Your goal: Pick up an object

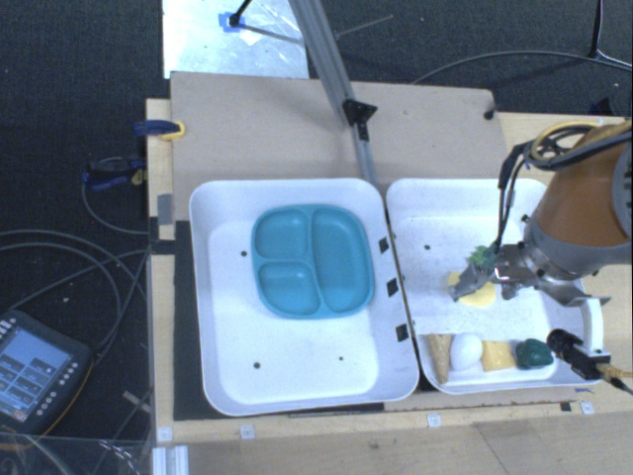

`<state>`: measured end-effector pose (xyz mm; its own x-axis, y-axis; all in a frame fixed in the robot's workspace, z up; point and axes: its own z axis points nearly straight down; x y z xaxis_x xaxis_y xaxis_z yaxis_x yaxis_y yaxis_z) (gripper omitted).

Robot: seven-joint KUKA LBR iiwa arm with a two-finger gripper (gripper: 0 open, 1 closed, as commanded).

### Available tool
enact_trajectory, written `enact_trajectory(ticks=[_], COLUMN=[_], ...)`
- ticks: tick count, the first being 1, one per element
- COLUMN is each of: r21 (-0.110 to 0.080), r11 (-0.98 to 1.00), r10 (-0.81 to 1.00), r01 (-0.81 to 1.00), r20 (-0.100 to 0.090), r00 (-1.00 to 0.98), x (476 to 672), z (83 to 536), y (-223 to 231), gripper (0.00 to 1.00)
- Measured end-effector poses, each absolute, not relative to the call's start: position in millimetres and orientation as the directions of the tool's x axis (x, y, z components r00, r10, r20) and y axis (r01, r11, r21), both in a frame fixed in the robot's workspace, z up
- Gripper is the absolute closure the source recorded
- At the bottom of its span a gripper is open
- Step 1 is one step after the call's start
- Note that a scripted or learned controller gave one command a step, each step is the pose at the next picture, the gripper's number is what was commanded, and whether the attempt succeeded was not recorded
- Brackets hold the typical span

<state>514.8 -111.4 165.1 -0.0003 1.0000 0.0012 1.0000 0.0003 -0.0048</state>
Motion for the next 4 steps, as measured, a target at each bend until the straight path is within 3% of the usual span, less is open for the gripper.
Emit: enact_trajectory(ticks=[1, 2, 4], r21=[-0.003, 0.004, 0.009], r11=[0.001, 0.0, 0.006], r10=[1.0, 1.0, 1.0], r01=[1.0, 1.0, 1.0], r20=[0.001, 0.0, -0.002], r00=[-0.001, 0.0, -0.006], x=[518.7, 520.5, 537.4], z=[120, 133, 242], y=[-105, -106, -104], gripper=[0.0, 1.0, 1.0])
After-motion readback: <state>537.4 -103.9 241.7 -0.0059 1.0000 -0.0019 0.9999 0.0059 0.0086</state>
